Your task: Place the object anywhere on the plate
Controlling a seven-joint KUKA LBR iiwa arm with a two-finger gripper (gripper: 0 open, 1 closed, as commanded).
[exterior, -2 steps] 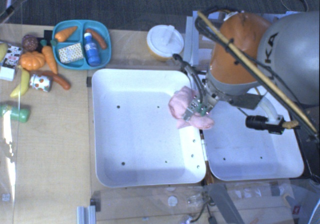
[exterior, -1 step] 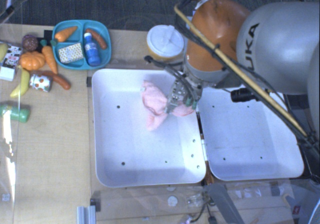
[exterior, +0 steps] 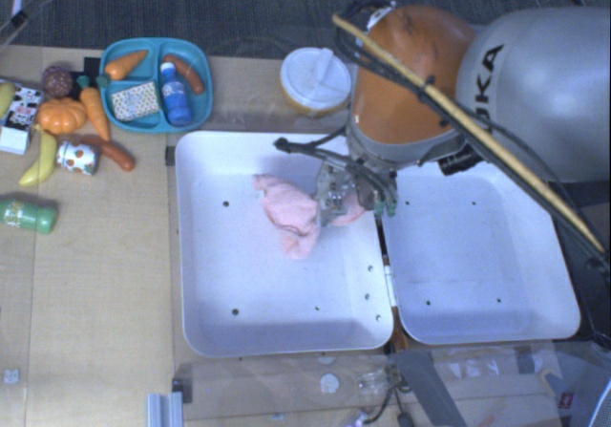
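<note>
A pink, floppy object (exterior: 289, 211) lies in the upper middle of the left white bin (exterior: 239, 310). My gripper (exterior: 336, 198) hangs right over the object's right end, with pink showing on both sides of it. I cannot tell whether the object is resting on the bin floor there or lifted. The blue divided plate (exterior: 196, 65) sits on the bench beyond the left bin's far left corner, holding a toy carrot, a small blue bottle and other small items.
A white lidded cup (exterior: 316, 78) stands behind the bins. Toy food lies at the far left: a pumpkin (exterior: 61, 117), a carrot (exterior: 113, 154), a banana (exterior: 39, 163), a green bottle (exterior: 29, 215). The right white bin (exterior: 477, 263) sits under the arm.
</note>
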